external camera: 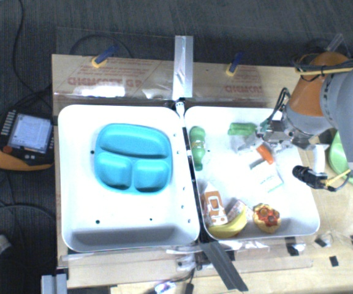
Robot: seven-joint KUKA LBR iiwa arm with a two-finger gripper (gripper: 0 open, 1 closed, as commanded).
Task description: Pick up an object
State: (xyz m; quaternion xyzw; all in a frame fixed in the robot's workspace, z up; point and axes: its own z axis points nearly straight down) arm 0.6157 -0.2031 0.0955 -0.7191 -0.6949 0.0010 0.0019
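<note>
My gripper hangs low over the upper right part of the right bin, under the arm's orange band. It is just right of a green object and a clear wrapper, and just above a small orange item. Whether it touches any of them is hidden by the wrist. A white card lies below the orange item. A green bottle lies along the bin's left wall. At the front are a banana, a snack packet and a red and yellow fruit.
The left bin holds a blue tray with compartments. A black and white fitting sticks out over the right bin's right rim, with a pale green object beside it. A handheld device lies off the bench at left.
</note>
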